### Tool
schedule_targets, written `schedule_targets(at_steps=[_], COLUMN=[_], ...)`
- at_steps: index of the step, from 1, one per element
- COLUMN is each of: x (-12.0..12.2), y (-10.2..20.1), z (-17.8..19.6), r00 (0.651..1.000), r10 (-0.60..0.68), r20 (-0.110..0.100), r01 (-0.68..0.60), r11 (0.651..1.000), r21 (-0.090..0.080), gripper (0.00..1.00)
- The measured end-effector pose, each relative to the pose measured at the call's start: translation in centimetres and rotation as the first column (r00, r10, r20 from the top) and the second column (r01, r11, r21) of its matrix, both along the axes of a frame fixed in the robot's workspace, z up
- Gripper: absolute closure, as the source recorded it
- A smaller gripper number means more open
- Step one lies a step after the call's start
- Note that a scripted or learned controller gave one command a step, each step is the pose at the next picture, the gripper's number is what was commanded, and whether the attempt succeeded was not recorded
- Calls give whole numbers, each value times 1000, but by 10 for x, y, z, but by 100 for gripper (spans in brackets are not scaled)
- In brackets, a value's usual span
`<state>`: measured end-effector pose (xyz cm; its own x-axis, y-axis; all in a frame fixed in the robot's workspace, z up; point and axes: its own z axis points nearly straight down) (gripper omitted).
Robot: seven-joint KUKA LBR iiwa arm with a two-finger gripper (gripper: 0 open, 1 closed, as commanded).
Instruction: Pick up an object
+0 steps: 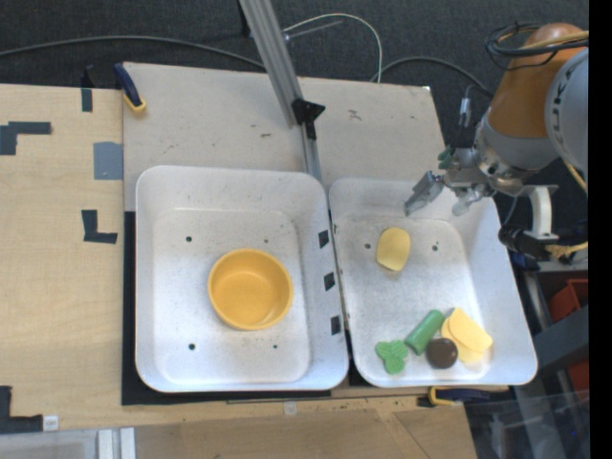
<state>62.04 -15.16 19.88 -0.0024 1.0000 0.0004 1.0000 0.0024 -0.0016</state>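
My gripper (442, 200) hangs over the back edge of the right bin (497, 285), fingers spread open with nothing between them. A pale yellow rounded piece (393, 249) lies just in front of it and to the left, apart from the fingers. At the bin's front right sit a green cylinder (424, 331), a green leafy piece (390, 355), a dark brown ball (441, 353) and a yellow block (469, 336), bunched together. A yellow bowl (251, 288) rests in the middle of the left bin (163, 218).
A grey metal pole (277, 51) slants from the top down to the gap between the bins. A yellow clamp (132, 90) sits at the board's back left corner. Cables loop behind the bins.
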Motion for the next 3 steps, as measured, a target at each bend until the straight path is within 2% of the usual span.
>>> schedule_targets(at_steps=[1,3], x=[0,-10], y=[0,5], z=[0,-89], r00=[1000,1000], r10=[0,-1], r20=[0,-4], r01=[0,1], r11=[1000,1000], r21=[0,-1], gripper=[0,0])
